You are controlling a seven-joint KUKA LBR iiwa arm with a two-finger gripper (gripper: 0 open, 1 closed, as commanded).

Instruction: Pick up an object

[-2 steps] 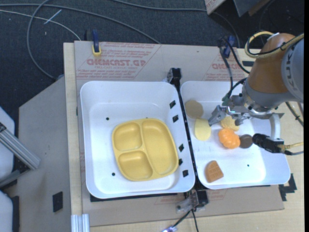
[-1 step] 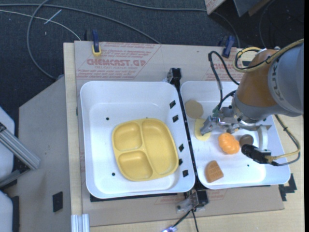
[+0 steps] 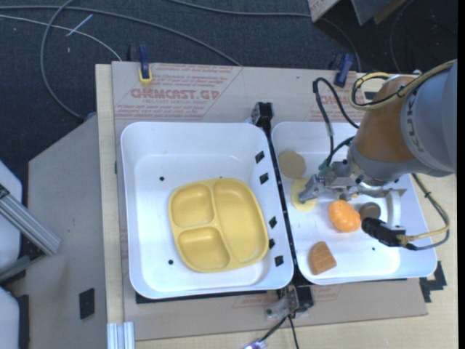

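Note:
My gripper (image 3: 314, 188) is low in the right bin (image 3: 407, 264), near its left wall. It sits over a small pale yellow object (image 3: 304, 198), which it partly covers. An orange ball-like fruit (image 3: 344, 216) lies just to the gripper's right. A tan round piece (image 3: 293, 163) rests a little behind the gripper, and a brown wedge (image 3: 322, 257) lies toward the bin's front. Nothing is visibly lifted off the bin floor.
The left bin (image 3: 145, 151) holds a yellow divided plate (image 3: 216, 223). A black divider rail (image 3: 273, 180) runs between the two bins. The arm's grey body and orange band (image 3: 392, 133) hang over the back right of the right bin, with cables trailing to the right.

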